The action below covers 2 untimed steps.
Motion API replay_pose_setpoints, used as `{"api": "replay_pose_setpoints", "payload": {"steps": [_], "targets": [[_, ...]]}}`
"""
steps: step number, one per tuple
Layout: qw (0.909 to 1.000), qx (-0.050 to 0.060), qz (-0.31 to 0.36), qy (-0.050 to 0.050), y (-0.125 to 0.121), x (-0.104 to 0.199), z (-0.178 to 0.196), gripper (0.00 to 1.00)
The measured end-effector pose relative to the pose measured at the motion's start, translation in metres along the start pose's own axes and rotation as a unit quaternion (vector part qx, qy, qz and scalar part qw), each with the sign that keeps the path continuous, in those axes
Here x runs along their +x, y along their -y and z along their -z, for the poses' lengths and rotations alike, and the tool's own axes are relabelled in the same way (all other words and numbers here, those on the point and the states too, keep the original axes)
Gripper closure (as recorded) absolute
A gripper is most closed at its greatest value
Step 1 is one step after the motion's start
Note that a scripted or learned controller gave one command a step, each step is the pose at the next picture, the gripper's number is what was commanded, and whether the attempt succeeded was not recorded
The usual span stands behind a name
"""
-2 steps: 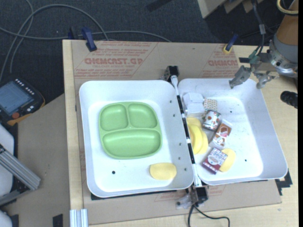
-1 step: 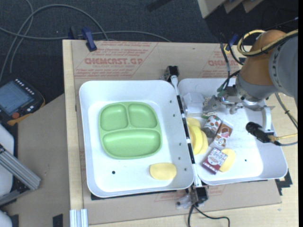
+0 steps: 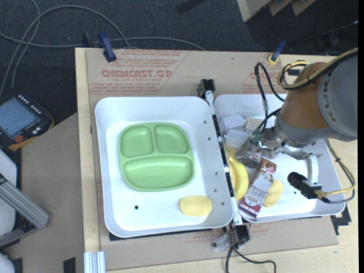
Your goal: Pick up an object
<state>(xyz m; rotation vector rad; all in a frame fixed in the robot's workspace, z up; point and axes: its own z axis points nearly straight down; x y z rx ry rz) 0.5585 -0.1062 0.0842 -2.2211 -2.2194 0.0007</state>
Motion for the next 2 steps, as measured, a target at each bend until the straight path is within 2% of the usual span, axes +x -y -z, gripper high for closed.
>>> {"api": "replay_pose_setpoints", "payload": {"steps": [1, 2], "targets": [[1.0, -0.002, -0.001, 0.0, -0.001, 0.0, 0.011, 1.0], [1.0, -0.001, 0.001, 0.0, -0.003, 0.07, 0.1, 1.0]]}}
